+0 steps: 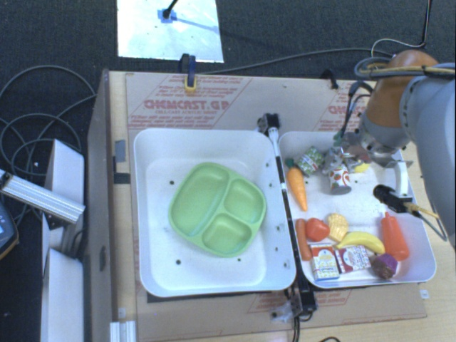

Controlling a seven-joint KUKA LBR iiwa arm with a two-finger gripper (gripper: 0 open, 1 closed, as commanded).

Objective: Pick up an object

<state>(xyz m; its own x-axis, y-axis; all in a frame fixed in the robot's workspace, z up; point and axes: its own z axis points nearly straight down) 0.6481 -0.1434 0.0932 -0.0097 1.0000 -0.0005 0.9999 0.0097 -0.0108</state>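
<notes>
Camera view: gripper [347, 164] hovers over the right bin [427, 262] (toys inside); finger state perhaps closed, cannot tell.

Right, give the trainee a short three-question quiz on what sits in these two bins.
1. True or false: the green plate lies in the left bin.
2. Which thing lies nearest the divider between the bins: A) the carrot, B) the banana, C) the red bottle?
3. Fill in: the arm comes in over the ___ bin.

Key: 1 true. 2 A. 3 right.
</notes>
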